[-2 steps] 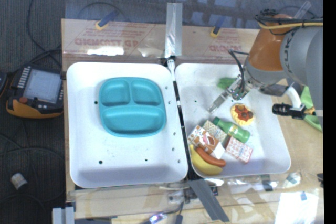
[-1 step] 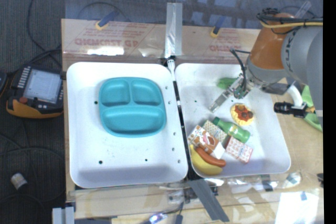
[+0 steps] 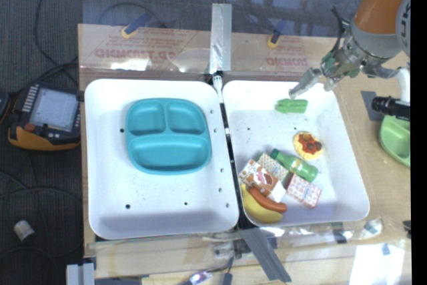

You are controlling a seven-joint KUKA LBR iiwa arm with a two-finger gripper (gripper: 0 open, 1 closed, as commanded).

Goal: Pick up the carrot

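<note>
My gripper (image 3: 309,85) hangs over the far end of the right bin (image 3: 347,143), just above and beside a small green piece (image 3: 291,105) that lies near the bin's back wall. From this slant I cannot tell whether the gripper is released or clenched. The carrot is not here under me. The only thing I would take for it is the orange-red, elongated piece (image 3: 268,196) at the near corner of the same bin, lying across a yellow banana (image 3: 259,211), though its shape is too small for me to be sure. It sits in a tight cluster: patterned boxes (image 3: 264,174) touch it on the far side, and a green bottle (image 3: 294,165) lies just beyond them, with a round pizza-like toy (image 3: 307,145) between that cluster and me. The left bin (image 3: 107,163) bears only a blue divided plate (image 3: 168,135). I judge the task to be at its approach step, with no grasp made. The next move calls for travelling toward the near end of the bin, lining up across the narrow width of the orange-red piece, and coming down without shoving the banana or the boxes.
</note>
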